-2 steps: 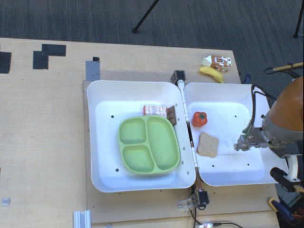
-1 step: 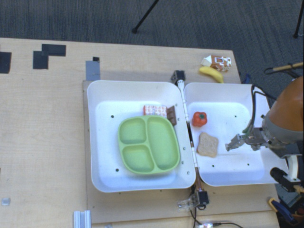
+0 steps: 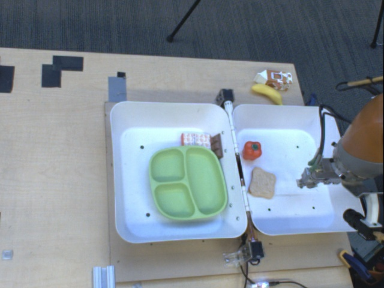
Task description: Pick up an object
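In the right bin (image 3: 300, 218) lie a red tomato (image 3: 252, 150) near the left wall and a slice of brown bread (image 3: 262, 183) just below it. My gripper (image 3: 309, 179) hangs over the right side of that bin, well to the right of the bread and apart from it. The grey arm with its orange band comes in from the right edge. Nothing shows between the gripper's tips.
The left bin (image 3: 129, 179) holds a green divided plate (image 3: 188, 183), with a small red-and-white box (image 3: 195, 139) and a brown piece (image 3: 216, 145) behind it. A banana (image 3: 266, 92) and a small carton (image 3: 277, 78) lie on the bench beyond the right bin.
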You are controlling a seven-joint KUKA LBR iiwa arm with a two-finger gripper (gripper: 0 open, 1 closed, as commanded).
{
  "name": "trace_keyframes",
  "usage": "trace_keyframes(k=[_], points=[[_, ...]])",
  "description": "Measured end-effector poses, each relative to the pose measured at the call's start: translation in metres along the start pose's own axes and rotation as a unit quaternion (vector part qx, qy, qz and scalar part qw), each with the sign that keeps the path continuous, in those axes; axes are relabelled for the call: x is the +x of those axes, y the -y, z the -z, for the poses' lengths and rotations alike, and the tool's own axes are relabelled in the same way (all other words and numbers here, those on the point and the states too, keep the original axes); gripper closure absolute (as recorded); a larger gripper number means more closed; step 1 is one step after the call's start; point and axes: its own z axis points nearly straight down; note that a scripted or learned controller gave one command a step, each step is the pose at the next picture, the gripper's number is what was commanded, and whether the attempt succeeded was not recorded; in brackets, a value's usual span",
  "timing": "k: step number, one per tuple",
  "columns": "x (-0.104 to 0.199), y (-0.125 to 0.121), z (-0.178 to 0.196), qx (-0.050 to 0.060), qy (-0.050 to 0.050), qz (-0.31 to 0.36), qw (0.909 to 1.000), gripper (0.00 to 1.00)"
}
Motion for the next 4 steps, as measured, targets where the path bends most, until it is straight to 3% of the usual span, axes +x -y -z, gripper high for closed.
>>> trace_keyframes(k=[1, 2, 3, 4], points=[[0.000, 0.000, 0.000, 0.000, 0.000, 0.000, 1.0000, 0.00], [0.018, 0.008, -0.043, 0.008, 0.000, -0.003, 1.0000, 0.00], [0.018, 0.006, -0.031, 0.005, 0.001, -0.002, 1.0000, 1.00], [0.018, 0.006, -0.032, 0.005, 0.000, -0.002, 1.0000, 0.00]])
